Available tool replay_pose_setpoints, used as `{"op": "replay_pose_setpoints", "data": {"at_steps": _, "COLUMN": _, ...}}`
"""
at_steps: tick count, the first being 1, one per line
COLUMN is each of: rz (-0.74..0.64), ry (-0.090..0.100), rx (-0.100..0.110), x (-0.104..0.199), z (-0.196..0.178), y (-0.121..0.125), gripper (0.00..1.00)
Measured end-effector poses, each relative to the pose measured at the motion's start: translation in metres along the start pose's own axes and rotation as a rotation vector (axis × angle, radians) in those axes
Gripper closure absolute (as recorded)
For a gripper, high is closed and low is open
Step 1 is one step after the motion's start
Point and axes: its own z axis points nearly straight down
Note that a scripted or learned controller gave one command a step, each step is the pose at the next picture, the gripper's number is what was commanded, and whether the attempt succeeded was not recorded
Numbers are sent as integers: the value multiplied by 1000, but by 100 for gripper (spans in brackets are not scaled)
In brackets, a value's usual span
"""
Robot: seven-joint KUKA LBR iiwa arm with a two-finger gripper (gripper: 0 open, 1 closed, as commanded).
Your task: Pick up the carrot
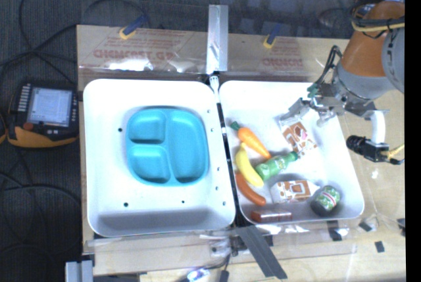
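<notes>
Currently the carrot (253, 141) lies at nine o'clock in the right bin (352, 169), touching a banana (247, 167). The jaws (314, 105) hang at one o'clock, whether open or closed unclear; a careless descent could catch the banana instead.

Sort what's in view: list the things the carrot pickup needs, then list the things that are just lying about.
Needed for the job:
carrot
gripper
right bin

Just lying about:
banana
green bottle
hot dog
two small snack packets
dark can
blue divided tray
left bin
</notes>
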Motion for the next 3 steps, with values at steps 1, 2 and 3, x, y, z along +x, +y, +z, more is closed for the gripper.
{"op": "replay_pose_setpoints", "data": {"at_steps": 1, "rz": -225, "ry": 0, "rx": 0, "x": 77, "z": 64, "y": -16, "gripper": 0}}
{"op": "replay_pose_setpoints", "data": {"at_steps": 2, "rz": -225, "ry": 4, "rx": 5, "x": 77, "z": 58, "y": -16, "gripper": 100}}
{"op": "replay_pose_setpoints", "data": {"at_steps": 3, "rz": -225, "ry": 4, "rx": 5, "x": 77, "z": 58, "y": -16, "gripper": 0}}
